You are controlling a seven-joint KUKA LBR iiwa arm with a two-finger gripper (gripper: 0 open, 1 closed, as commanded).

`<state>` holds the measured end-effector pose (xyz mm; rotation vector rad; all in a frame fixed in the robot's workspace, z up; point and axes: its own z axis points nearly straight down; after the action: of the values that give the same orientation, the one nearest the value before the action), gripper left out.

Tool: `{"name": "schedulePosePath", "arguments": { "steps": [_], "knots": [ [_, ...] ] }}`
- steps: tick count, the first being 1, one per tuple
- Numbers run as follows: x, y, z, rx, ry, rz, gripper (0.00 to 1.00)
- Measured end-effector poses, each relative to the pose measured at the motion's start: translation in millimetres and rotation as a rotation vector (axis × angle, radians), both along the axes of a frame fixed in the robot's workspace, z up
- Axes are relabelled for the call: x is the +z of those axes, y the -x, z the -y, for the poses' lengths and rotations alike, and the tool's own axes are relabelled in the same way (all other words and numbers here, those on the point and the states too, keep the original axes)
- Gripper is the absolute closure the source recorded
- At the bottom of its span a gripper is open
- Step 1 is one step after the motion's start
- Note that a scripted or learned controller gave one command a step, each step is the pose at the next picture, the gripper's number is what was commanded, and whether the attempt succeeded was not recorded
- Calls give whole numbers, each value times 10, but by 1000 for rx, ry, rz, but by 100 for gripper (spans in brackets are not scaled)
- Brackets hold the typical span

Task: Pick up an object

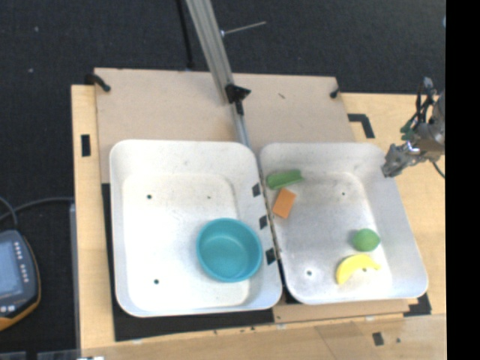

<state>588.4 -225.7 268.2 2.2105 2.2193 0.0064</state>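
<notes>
My gripper (393, 163) hangs at the right bin's far right rim, at the right edge of the camera view, with nothing seen between its fingers. The right bin (330, 156) holds a green oblong piece (284, 178) and an orange block (283, 202) near its left wall. A green ball (366, 239) and a yellow banana (355, 267) lie toward its near right corner. A blue bowl (229, 249) sits upright in the left bin (150, 160), at its near right.
A metal rail (214, 51) slants from the top of the view down to the gap between the bins. A handheld pendant (15, 276) lies off the bench at the left. The bench's wooden top (187, 103) runs behind the bins.
</notes>
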Motion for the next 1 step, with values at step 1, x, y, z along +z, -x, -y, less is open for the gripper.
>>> {"name": "schedulePosePath", "arguments": {
  "steps": [1],
  "knots": [
    [321, -11, 11, 1, -2, -4, 100]
  ]
}}
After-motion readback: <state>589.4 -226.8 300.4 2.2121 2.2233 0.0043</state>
